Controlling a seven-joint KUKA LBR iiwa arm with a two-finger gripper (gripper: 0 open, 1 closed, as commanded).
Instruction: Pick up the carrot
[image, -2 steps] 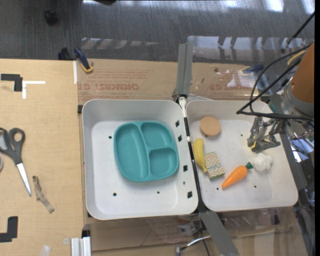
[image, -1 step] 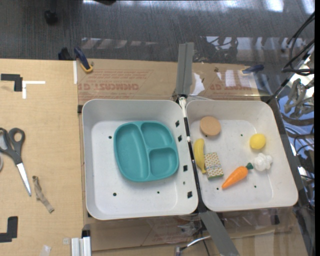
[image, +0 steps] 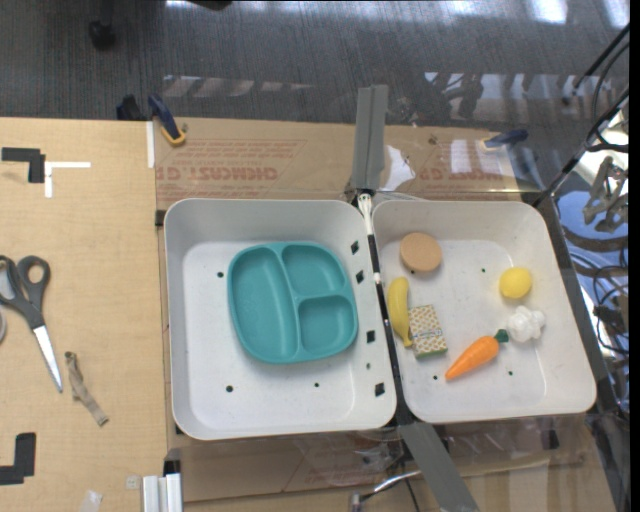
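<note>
Pale wooden bench with two shallow white bins, small orange plastic toy carrot (image: 473, 357) with green top lying tilted in right bin (image: 560, 395) beside white cauliflower piece (image: 524, 323): probably light, stiff, slightly slippery, best held across thick middle; jaws impossible to judge.

The carrot (image: 474, 357) lies flat on the floor of the right bin, toward its near side: orange, tapered, its point aimed near-left, its green top aimed far-right and almost touching a white lump
</note>
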